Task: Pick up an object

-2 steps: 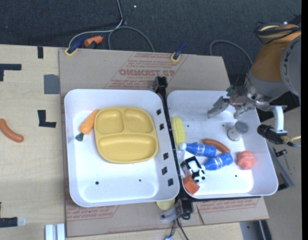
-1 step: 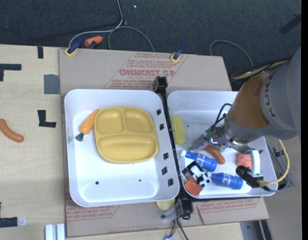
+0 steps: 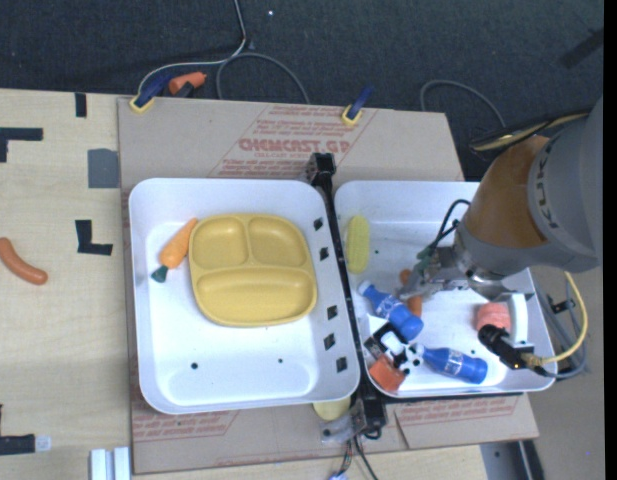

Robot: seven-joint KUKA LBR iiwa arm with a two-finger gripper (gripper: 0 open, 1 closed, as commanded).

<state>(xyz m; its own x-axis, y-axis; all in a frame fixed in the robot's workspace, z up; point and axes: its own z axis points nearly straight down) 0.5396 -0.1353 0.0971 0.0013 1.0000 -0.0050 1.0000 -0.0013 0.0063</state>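
In the right bin (image 3: 388, 230) you see two blue bottles (image 3: 393, 310), one corn (image 3: 358, 243), and the arm (image 3: 528, 208) bent low; gripper (image 3: 420, 280) state unclear.

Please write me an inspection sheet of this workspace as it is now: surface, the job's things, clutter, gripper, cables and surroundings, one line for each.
Surface: left bin and right bin, both white, side by side on a cardboard sheet.
Job's things: in the right bin, a yellow corn cob, a blue bottle, a second blue toy and a pink item.
Clutter: yellow divided plate and a toy carrot in the left bin.
Gripper: the gripper is low over the right bin; nothing visibly held.
Cables: black cable running over the dark floor at the top.
Surroundings: a sausage toy on the wooden bench, left of the cardboard.
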